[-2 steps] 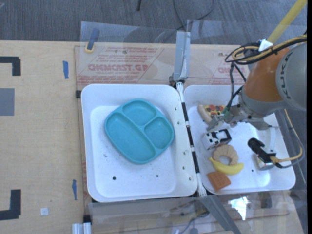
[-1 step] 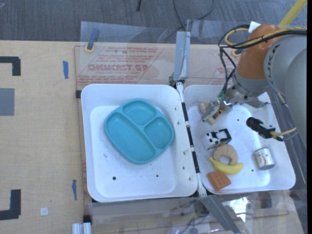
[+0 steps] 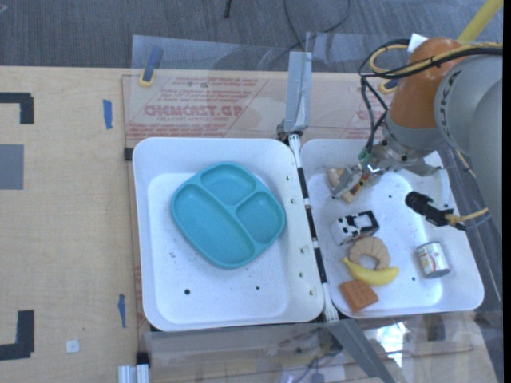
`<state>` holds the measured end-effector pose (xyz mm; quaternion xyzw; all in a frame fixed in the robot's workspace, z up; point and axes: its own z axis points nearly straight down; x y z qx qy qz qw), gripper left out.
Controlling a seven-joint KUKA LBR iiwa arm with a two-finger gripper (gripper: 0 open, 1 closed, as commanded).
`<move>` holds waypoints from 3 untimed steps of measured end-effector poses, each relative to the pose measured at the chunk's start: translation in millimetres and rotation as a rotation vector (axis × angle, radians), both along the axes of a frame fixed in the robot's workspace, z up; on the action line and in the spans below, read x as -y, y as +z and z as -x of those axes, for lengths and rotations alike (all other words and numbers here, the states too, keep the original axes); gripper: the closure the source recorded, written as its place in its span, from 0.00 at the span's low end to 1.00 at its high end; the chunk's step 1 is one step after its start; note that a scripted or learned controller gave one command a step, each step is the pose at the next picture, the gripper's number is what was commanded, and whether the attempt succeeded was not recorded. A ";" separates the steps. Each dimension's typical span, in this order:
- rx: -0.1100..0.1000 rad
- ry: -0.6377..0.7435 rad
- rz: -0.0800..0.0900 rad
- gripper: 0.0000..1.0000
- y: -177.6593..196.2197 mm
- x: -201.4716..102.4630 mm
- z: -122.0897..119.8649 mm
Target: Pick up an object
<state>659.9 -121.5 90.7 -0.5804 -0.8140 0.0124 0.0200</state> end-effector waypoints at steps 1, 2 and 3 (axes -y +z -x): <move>0.043 -0.101 0.005 1.00 92.5 -53.7 18.1; 0.043 -0.101 0.005 0.00 92.1 -53.8 18.2; 0.068 0.215 0.002 0.00 3.4 1.1 26.2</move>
